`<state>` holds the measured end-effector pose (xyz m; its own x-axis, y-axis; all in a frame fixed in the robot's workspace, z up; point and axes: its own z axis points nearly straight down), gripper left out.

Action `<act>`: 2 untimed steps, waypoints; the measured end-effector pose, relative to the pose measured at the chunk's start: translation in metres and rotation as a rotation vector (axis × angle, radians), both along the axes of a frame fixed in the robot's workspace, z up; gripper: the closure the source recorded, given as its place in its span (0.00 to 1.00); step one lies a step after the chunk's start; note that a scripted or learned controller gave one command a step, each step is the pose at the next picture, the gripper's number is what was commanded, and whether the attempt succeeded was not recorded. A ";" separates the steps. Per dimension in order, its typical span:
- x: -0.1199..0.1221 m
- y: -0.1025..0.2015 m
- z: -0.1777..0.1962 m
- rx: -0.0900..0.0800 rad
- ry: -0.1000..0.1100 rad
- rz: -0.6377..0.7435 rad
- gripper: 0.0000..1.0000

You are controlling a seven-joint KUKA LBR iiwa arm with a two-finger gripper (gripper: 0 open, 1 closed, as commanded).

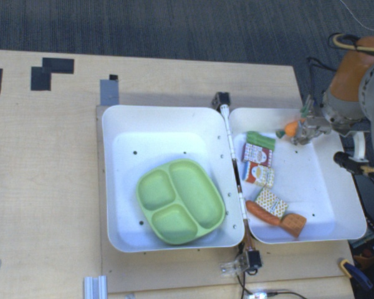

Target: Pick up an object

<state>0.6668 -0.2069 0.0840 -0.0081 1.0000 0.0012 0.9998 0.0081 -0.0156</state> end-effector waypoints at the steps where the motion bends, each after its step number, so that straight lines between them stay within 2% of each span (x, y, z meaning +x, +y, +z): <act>1: 0.001 0.004 0.000 0.008 -0.002 0.001 0.00; 2: -0.052 0.034 0.001 -0.001 -0.018 -0.005 0.00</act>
<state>0.6150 -0.1730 0.0851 -0.0029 1.0000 -0.0001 1.0000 0.0029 0.0025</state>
